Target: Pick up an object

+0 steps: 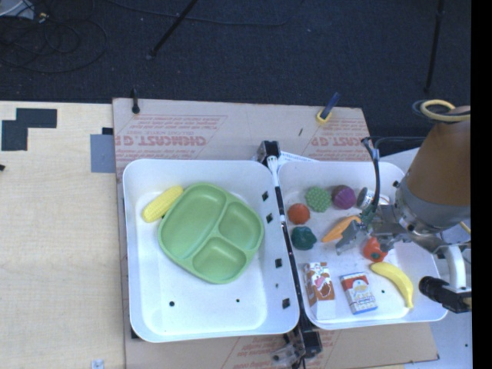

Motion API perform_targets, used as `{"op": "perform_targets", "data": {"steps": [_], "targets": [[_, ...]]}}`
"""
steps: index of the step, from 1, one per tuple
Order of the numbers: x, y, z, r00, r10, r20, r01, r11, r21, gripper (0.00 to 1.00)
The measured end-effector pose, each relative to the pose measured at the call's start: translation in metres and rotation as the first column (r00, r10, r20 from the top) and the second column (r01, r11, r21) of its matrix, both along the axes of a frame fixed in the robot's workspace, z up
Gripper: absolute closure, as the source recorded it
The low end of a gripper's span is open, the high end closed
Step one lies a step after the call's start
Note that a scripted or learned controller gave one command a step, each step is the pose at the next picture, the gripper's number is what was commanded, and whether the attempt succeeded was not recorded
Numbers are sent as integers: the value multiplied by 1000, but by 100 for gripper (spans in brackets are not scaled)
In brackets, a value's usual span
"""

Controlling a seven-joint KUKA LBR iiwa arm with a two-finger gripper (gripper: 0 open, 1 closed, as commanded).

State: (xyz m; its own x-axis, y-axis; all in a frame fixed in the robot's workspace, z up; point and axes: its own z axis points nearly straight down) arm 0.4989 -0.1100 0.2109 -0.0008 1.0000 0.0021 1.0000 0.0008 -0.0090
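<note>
The gripper (360, 235) hovers in the right bin (415, 314), over a carrot (339, 227) — you cannot tell its grip state. Descend straight, steering off the red toy (374, 249) at four o'clock.

- Two shallow white bins: the left bin (146, 298) and the right bin (307, 171), side by side.
- One green divided plate (211, 233) in the left bin.
- One yellow corn cob (161, 204), at ten o'clock from the plate.
- One banana (393, 280) in the right bin.
- One carrot (338, 229).
- Two small printed cartons: one (318, 281) at seven o'clock from the carrot, the other (358, 293) at five o'clock.
- Five small round items: orange (298, 214), dark green (303, 238), light green (318, 199), purple (343, 197), red (374, 249).
</note>
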Motion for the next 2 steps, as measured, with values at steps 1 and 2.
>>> {"op": "perform_targets", "data": {"steps": [1, 2], "targets": [[67, -4, -124, 1000, 0, 3, 0, 1000, 0, 0], [110, 15, -125, 1000, -1, 5, 1, 1000, -1, 0]]}}
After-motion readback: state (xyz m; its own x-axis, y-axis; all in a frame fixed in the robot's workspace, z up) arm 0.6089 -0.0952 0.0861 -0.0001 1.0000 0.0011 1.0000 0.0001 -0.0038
